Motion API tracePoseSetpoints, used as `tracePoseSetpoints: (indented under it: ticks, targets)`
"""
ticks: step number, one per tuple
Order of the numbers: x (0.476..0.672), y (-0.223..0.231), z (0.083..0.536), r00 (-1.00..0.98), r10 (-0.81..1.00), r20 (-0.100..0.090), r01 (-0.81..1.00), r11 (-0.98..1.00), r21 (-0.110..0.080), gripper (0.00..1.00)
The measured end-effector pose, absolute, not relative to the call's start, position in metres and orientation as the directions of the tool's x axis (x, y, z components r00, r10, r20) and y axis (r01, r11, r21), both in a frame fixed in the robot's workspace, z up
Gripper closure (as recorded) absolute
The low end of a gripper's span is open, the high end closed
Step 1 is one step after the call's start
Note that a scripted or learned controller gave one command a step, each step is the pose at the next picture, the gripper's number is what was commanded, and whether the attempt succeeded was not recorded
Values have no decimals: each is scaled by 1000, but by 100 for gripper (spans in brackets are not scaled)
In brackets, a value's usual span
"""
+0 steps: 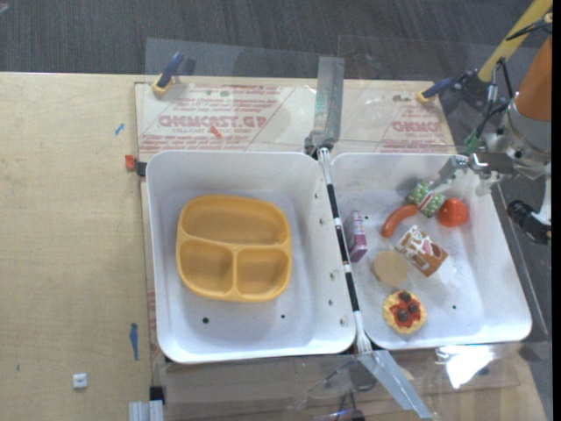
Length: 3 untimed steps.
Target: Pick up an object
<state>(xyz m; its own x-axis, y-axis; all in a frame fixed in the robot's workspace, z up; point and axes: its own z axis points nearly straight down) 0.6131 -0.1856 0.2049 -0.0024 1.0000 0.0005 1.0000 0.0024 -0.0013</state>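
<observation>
A pale wooden bench (61,235) seen from above at a slant, with dark grey carpet-like floor (263,7) along the top. On the bench sit 2 shallow white plastic bins side by side, backed by a clear sheet with red lettering (215,121) held down by blue-and-yellow clamps (168,71).

The left bin (166,314) holds 1 thing — a yellow plastic tray with 3 compartments (234,246), lying flat near its middle.

The right bin (491,305) holds several small toy foods. Near its far side, a green patterned packet (426,198) lies beside a red-orange sausage shape (399,219) and a round red tomato-like ball (452,212). Below them is a small white-and-brown carton (421,250), tilted, touching a flat tan disc (391,269). Nearest the front is a round yellow tart topped with red and dark berries (404,311). A small purple-and-white box (358,236) lies against the dividing wall between the bins.

The grey arm with its orange band (533,95) enters from the right. Its gripper (465,163) sits at the far right corner of the right bin, just above the green packet and the red ball; whether its grip is released or clenched cannot be told, and nothing is seen in it.
</observation>
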Motion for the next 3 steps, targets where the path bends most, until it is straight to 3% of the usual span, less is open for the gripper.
tracePoseSetpoints:
  ticks: [1,2,3]
  targets:
    - [664,-163,95,-89,996,-2,996,89,3,0]
    - [665,-161,106,-92,996,-3,996,92,4,100]
    - [663,-108,199,-258,966,-2,966,258,3,100]
